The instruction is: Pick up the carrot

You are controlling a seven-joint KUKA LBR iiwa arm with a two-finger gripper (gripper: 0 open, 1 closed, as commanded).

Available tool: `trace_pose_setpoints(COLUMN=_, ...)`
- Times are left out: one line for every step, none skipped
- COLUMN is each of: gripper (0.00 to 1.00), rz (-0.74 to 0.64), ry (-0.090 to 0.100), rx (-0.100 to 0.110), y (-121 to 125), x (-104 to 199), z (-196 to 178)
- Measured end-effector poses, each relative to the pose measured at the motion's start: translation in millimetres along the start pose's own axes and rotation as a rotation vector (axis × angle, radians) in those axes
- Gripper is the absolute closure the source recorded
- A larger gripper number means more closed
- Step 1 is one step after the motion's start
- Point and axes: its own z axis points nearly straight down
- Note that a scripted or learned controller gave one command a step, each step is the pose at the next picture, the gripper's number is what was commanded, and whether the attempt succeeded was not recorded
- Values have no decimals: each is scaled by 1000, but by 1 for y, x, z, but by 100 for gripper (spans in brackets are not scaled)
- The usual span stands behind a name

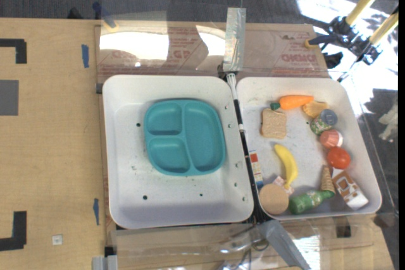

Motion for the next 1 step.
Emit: trace_pose_setpoints(gripper=100, rz=-312, ry=29, rx=-6, y=-2, x=6, z=-29)
